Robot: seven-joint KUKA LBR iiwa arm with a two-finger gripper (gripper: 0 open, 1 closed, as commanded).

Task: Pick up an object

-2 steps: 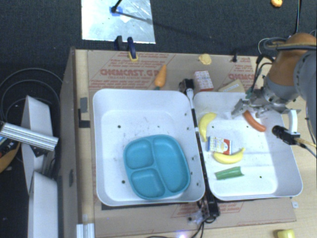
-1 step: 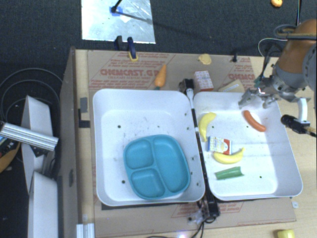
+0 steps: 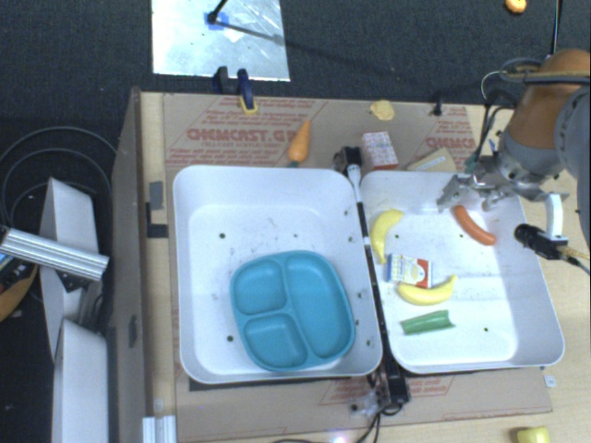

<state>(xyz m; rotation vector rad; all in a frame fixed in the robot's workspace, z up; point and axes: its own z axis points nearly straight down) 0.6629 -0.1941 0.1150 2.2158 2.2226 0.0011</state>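
The right bin (image 3: 522, 326) holds an orange-red sausage (image 3: 475, 226), two yellow bananas (image 3: 382, 230) (image 3: 427, 291), a small white and red carton (image 3: 407, 269) and a green pepper-like piece (image 3: 426, 322). My gripper (image 3: 469, 197) hangs over the bin's far right corner, just above and behind the sausage. Its fingers stand open and apart, with nothing between them. The sausage lies on the bin floor, a little in front of the fingertips.
The left bin (image 3: 211, 212) bears a blue divided plate (image 3: 291, 309). On the bench behind the bins lie an orange carrot (image 3: 299, 142), a small box (image 3: 379, 149) and a yellow piece (image 3: 381, 111). A divider rail (image 3: 362, 224) separates the bins.
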